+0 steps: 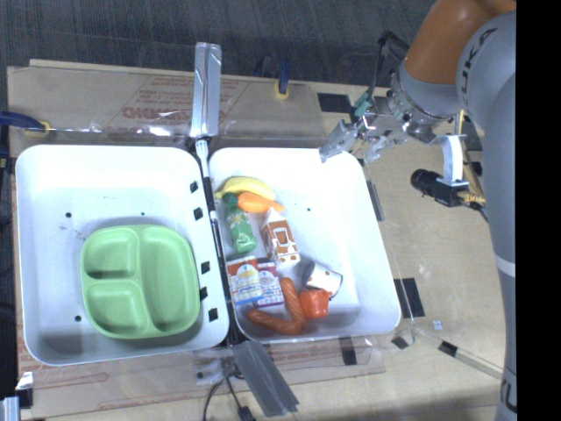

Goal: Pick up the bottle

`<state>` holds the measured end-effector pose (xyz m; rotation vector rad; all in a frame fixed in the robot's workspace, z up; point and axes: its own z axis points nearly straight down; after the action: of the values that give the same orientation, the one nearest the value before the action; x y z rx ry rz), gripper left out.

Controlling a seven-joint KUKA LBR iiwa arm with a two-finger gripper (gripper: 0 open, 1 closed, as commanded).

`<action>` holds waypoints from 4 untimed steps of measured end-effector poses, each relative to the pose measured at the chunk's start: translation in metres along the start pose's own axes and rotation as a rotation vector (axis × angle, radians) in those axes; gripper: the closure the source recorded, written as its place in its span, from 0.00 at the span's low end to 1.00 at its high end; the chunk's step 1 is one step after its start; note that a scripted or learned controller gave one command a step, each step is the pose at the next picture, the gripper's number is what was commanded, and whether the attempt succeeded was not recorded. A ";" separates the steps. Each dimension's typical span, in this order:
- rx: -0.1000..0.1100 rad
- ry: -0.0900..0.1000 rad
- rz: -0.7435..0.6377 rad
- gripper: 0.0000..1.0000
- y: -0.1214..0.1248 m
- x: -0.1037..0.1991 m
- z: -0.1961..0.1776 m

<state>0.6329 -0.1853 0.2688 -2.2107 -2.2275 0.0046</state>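
Note:
The bottle [239, 228] is small and green with a label, and it lies in the right bin [368, 235] against the left wall, just below a banana [244, 185] and an orange carrot-like piece [256, 203]. My gripper [351, 146] hangs over the bin's far right corner, up and to the right of the bottle and well apart from it. Its two fingers are spread open and hold nothing.
Beside the bottle lie a small orange-and-white carton [280, 242], a flat printed packet [255, 284], red-orange toy foods [296, 310] and a white-and-black piece [321, 279]. The left bin [44, 200] holds a green divided plate [140, 281]. A metal clamp [207, 86] stands between the bins.

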 end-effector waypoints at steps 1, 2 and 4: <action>-0.004 0.000 0.265 0.00 -0.013 -0.025 -0.117; 0.001 0.000 0.221 0.00 0.019 -0.010 -0.017; -0.003 0.001 0.622 0.00 0.012 0.017 -0.151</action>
<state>0.6451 -0.1678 0.4196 -2.7885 -1.4449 0.0022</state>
